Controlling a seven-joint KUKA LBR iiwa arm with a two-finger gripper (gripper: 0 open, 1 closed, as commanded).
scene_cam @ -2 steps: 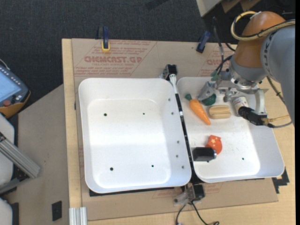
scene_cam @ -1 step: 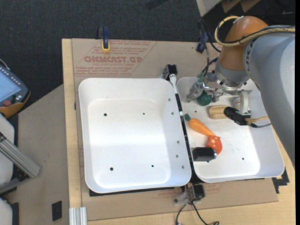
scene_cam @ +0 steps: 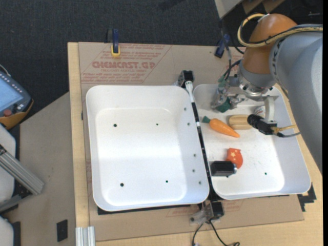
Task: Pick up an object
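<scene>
The cardboard sheet (scene_cam: 128, 60) on the counter reads "CHEMCAST GP" in red. The left bin (scene_cam: 102, 137) has dark dots on its floor. In the right bin (scene_cam: 287, 178) lie a carrot (scene_cam: 224, 127), likely light, stiff plastic, best pinched across its thick middle, a red piece (scene_cam: 234, 157) and a black block (scene_cam: 223, 168). The claw (scene_cam: 224, 102) hangs over the far corner; I cannot tell its opening or any hold.

A brown bench (scene_cam: 128, 60) carries two white bins. The left bin (scene_cam: 92, 137) and right bin (scene_cam: 287, 173) touch.
</scene>
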